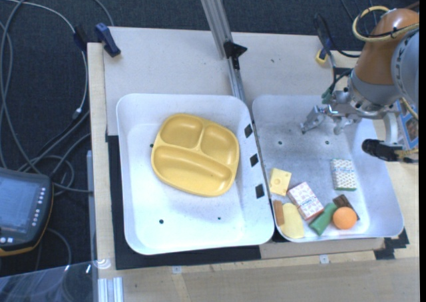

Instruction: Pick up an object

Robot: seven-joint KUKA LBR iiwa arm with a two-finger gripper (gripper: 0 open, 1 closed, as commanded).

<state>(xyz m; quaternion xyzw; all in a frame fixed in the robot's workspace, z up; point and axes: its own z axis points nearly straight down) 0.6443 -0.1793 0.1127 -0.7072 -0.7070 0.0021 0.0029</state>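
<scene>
Objects for the pick lie clustered in the right bin (386,181), well below and apart from the gripper (324,121), which hangs over bare floor near the bin's far end with its jaws spread wide and nothing between them. All of them look like small toy foods, so judged light and unlikely to break.

Largest of the group is the pale yellow rounded piece (293,221) at the near rim, below and to the left of the jaws; smooth and curved, it could slip, and a hold across its narrow width seems best. The red-and-white box (305,200), just above it, looks stiff and flat-sided (probably the easiest grasp), taken across its two long faces. The patterned white-and-green block (343,174) sits alone, nearest the jaws and almost straight below them, with free space on every side for fingers. The yellow cheese wedge (279,181), down-left of the jaws by the bin's left wall, is thin and flat, so harder to get under. The orange ball (344,218) is round and apt to roll away. The green piece (323,219) and the brown piece (345,201) press against their neighbours, leaving little room.

The left bin (133,161) holds a yellow divided tray (195,154), well left of the jaws.
</scene>
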